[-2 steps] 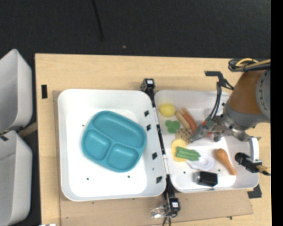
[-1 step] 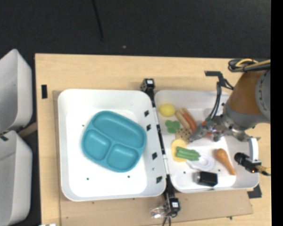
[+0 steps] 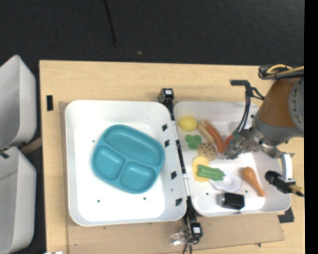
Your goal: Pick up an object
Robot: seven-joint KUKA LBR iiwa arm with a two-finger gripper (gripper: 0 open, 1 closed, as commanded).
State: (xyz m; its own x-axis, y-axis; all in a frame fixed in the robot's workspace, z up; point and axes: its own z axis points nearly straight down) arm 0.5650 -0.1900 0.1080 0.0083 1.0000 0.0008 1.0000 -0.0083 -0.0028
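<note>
Left bin carries just a teal plate. Right bin: toy food cluster, hot dog nearest the tool. Tool state — cannot tell. Descend vertically on the hot dog, clear of cookie.

Robot lab: wooden bench, paired white bins.

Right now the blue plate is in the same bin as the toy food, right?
Not quite. The blue plate lies in the left bin, alone. The toy food, such as the lemon and the carrot, is in the right bin. The camera view shows this.
</note>
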